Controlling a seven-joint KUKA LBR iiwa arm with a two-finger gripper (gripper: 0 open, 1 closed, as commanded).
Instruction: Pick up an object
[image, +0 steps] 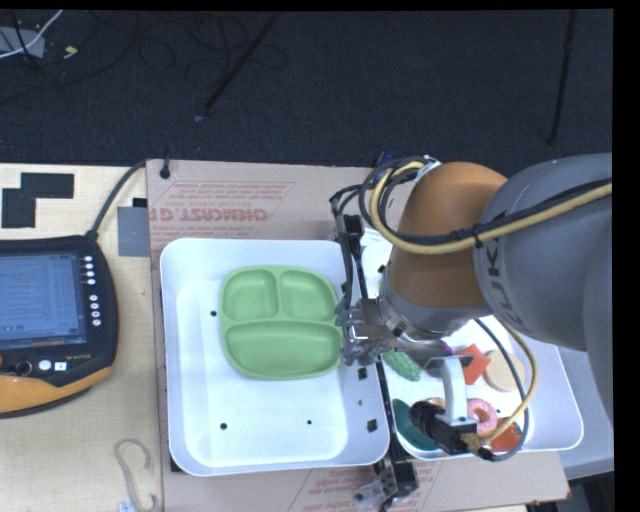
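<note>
Robotics lab: teach pendant (45, 315), cabled bench (60, 440).

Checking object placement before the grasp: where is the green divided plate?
The green divided plate lies in the left bin, toward its upper right, beside the arm's wrist.

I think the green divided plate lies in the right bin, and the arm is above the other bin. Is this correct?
Not quite. The camera view shows the green divided plate lying in the left bin, not the right one. The arm is above the other bin, the right bin, as you said.
</note>
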